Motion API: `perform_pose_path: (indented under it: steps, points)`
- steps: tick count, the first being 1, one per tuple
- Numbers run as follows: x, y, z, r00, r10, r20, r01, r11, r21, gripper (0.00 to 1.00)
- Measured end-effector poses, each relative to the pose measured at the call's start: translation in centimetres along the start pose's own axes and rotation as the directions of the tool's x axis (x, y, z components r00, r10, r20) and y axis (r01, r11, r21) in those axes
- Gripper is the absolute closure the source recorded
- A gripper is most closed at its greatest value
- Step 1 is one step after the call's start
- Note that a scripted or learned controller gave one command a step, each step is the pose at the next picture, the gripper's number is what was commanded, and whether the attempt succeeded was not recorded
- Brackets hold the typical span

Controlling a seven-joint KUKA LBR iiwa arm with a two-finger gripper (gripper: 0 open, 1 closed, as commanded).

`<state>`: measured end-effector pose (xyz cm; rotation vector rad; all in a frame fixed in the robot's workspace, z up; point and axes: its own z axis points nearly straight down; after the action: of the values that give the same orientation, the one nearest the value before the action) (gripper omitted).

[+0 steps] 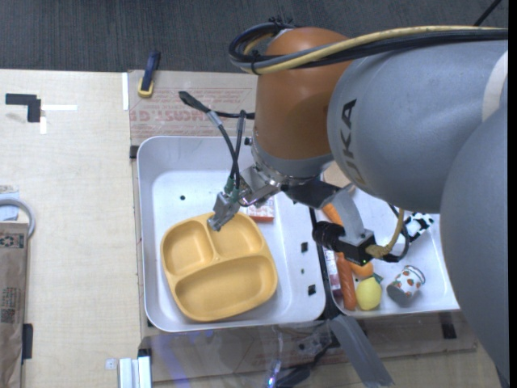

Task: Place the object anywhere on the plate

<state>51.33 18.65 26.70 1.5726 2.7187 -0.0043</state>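
The grey arm (420,128) with its orange band fills the upper right of the view and reaches over the two white bins on the table (65,176). The left bin (149,217) carries a yellow divided plate (218,269) with three compartments, lying toward the bin's near left corner. The pincer (221,217) hangs just over the plate's far edge, above the ridge between the two small compartments. Whether its fingers are apart or together cannot be told, and nothing can be seen between them. Just beside the pincer, off the plate's far right edge, a small flat red-and-white object (260,212) lies on the bin floor. The right bin (432,297) is largely covered by the arm. Along its left wall lies an orange carrot (346,281), with a yellow lemon-like fruit (368,294) touching its near end. Near the fruit, toward the near right corner, stands a small white cup with brown spots (406,283), and farther back a black-and-white item (417,225) peeks out from under the arm.
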Motion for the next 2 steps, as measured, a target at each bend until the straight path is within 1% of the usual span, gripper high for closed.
perform_pose_path:
  steps: [1, 2]
  points:
    - [-0.1, 0.0, -0.8, 1.0, -0.003, 0.002, 0.003, 1.0, 0.004, 1.0]
    - [-4.2, -2.7, 7.5, 0.998, 0.07, -0.001, -0.07, 0.998, 0.002, 1.0]
